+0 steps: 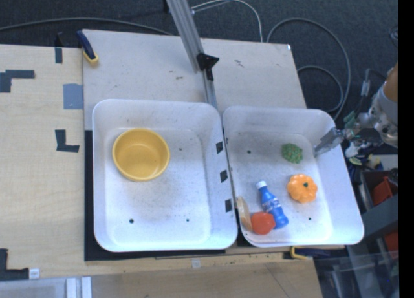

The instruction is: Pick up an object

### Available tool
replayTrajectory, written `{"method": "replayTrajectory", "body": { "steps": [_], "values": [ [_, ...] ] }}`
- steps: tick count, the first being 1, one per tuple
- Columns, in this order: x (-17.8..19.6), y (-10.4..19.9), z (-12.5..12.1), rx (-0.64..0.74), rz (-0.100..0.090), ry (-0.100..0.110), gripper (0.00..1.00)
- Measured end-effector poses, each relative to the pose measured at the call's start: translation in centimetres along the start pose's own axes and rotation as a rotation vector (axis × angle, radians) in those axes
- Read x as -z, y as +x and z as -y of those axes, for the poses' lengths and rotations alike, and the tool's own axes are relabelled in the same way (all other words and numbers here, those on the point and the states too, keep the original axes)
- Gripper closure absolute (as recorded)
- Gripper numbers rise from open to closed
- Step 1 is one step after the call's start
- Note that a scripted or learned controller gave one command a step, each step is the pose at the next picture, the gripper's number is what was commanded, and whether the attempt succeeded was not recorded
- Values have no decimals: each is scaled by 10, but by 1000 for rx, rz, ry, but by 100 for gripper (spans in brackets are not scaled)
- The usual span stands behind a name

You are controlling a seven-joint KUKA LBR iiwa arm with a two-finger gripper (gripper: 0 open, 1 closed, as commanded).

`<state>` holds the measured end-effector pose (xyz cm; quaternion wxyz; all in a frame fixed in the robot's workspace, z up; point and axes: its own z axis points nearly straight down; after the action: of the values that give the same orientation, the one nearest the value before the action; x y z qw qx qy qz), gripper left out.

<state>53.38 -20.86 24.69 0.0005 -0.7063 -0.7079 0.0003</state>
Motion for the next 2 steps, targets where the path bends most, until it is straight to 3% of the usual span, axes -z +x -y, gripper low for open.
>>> {"method": "replayTrajectory", "body": {
  "steps": [1, 2],
  "values": [
    [0, 0, 0, 0, 0, 0, 0],
    [-54, 6, 10, -1, -1, 6, 0]
  ]
}}
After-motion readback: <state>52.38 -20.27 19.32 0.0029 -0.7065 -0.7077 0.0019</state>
